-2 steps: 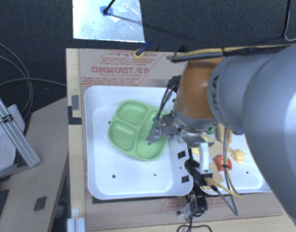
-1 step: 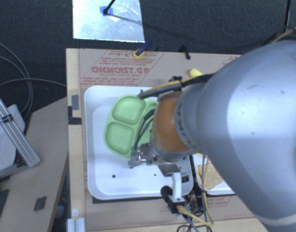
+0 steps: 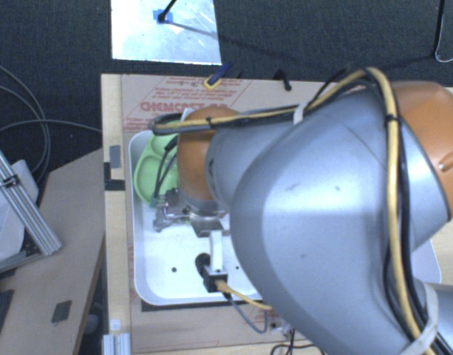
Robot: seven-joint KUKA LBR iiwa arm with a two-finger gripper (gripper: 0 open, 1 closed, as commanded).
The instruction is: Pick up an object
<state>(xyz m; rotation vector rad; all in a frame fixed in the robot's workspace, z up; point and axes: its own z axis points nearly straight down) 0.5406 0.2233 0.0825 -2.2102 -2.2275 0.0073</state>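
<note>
Item: grey arm (image 3: 329, 220) w/ orange band, reaching over white bin (image 3: 148, 272). Green object (image 3: 148, 170) at bin's far left. Gripper (image 3: 171, 214) near it; we can't tell its state.

Dark carpet (image 3: 56, 43) surrounds the wooden surface (image 3: 111, 124); a pale bright sheet (image 3: 165, 21) lies beyond it, cables (image 3: 19, 124) at left.

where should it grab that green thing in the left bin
Probably the green object's exposed left rim, coming straight down from above. It sits in the far-left corner of the bin, the arm covers its right side, and the bin wall blocks a sideways approach. Its full shape is hidden.
</note>
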